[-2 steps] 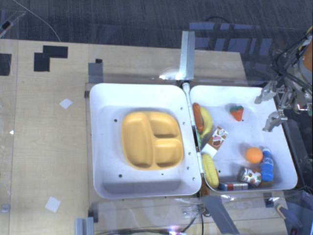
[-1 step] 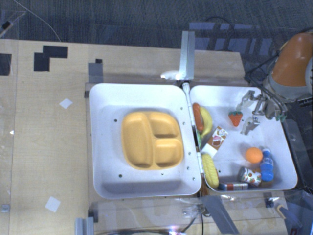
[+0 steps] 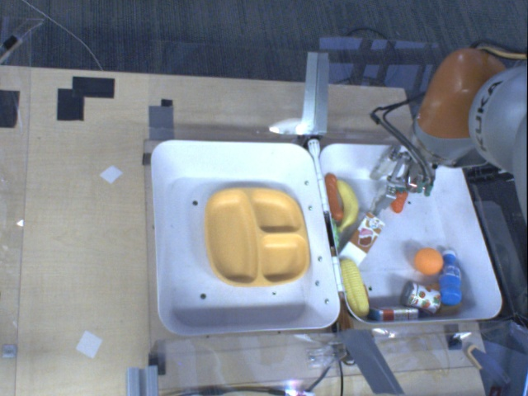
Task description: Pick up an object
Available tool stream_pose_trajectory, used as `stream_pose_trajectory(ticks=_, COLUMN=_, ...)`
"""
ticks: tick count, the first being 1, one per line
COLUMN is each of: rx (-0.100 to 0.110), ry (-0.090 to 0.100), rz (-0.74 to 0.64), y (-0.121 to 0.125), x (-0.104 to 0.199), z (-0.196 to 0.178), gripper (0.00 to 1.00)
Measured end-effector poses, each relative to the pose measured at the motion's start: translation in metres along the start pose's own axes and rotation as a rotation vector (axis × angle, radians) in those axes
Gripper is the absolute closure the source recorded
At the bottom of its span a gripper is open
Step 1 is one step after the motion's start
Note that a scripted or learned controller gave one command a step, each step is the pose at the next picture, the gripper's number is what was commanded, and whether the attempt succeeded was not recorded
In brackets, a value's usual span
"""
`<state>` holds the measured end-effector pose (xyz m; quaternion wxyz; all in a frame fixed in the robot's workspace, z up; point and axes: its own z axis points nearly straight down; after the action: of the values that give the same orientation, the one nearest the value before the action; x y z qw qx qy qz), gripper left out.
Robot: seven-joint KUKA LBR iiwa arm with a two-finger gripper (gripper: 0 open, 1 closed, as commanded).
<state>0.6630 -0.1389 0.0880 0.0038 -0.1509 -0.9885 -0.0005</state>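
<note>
My gripper (image 3: pixel 397 190) hangs over the upper part of the right bin (image 3: pixel 477 221), reaching in from the upper right. A small red-orange object (image 3: pixel 399 203) lies right at its tip; I cannot tell whether it is held or resting on the bin floor. To the left, along the bin's wall, lie a red sausage (image 3: pixel 332 195) and a banana (image 3: pixel 350 205). A small printed box (image 3: pixel 370 232) lies just below the gripper. An orange (image 3: pixel 427 261), a blue bottle (image 3: pixel 450 277), a can (image 3: pixel 420 296), a corn cob (image 3: pixel 354 285) and a marker (image 3: pixel 394 313) lie lower down.
The left bin (image 3: pixel 177 221) holds a yellow divided tray (image 3: pixel 256 236). A metal post (image 3: pixel 316 97) stands at the back between the bins. The divider wall between the bins runs close to the sausage and corn cob.
</note>
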Motion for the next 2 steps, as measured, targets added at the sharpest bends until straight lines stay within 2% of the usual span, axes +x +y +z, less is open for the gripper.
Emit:
stream_pose_trajectory(ticks=1, rx=-0.004, ry=-0.017, rz=0.151, y=-0.013, x=0.015, z=-0.007, gripper=0.0)
stream_pose_trajectory(ticks=2, rx=-0.004, ry=-0.019, rz=0.275, y=-0.05, x=-0.006, z=-0.001, gripper=0.0)
